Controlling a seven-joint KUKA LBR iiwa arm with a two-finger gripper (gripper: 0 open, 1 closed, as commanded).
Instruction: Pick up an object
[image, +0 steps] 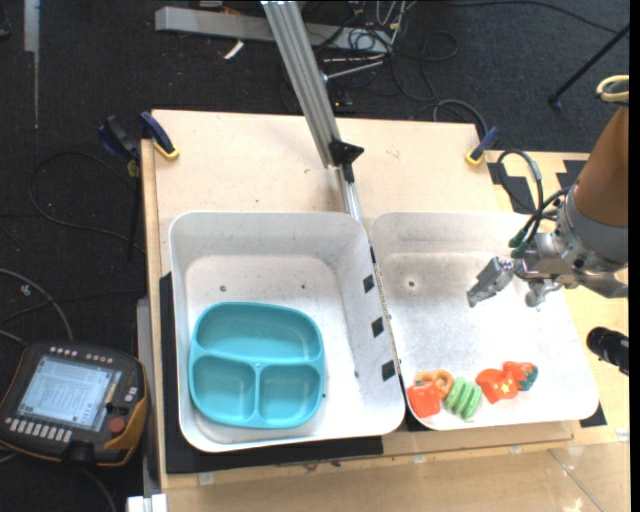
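Partly cropped, arm leaves hand unclear.

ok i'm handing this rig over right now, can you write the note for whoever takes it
Gripper: over the upper middle of the right bin, above the bin floor, nothing between its fingers; open or shut cannot be told.
Objects: a cluster of toy food lies along the right bin's near edge: a red and orange piece, a green piece beside it, and a red piece with a teal tip.
Left bin: holds a teal divided tray.
Done: nothing picked up yet.
Left: bring the gripper down toward the near edge, grasp one piece, lift it.
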